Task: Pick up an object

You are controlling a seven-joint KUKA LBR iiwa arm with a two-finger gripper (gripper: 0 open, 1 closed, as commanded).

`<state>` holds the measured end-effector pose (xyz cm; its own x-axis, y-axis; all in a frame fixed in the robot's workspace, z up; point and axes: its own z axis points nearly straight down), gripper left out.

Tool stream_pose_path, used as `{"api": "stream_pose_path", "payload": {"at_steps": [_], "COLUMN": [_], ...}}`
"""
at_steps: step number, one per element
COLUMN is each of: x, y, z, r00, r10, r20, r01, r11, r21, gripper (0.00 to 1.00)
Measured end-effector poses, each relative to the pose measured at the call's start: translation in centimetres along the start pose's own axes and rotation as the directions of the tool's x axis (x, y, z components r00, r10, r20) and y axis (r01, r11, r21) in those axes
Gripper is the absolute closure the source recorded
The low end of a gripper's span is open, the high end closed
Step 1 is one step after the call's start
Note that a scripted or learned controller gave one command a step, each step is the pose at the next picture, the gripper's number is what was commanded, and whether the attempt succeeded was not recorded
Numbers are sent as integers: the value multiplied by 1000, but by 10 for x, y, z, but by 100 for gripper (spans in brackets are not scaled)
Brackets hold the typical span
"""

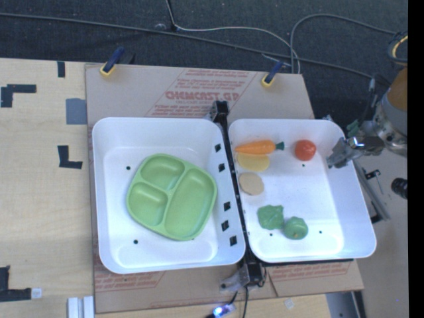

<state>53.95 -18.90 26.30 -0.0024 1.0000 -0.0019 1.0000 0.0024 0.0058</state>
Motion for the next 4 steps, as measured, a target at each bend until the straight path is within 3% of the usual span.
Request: {"api": "stream_pose_path", "payload": {"at_steps": [1,4], "x": [56,213], "y": [9,39], "z": [15,7], "r00": [1000,1000], "r10": [-3,-4], "r20": [-2,-3], "r01": [3,4], "r11": [1000,1000], "r21": [7,7], "gripper": [100,100]}}
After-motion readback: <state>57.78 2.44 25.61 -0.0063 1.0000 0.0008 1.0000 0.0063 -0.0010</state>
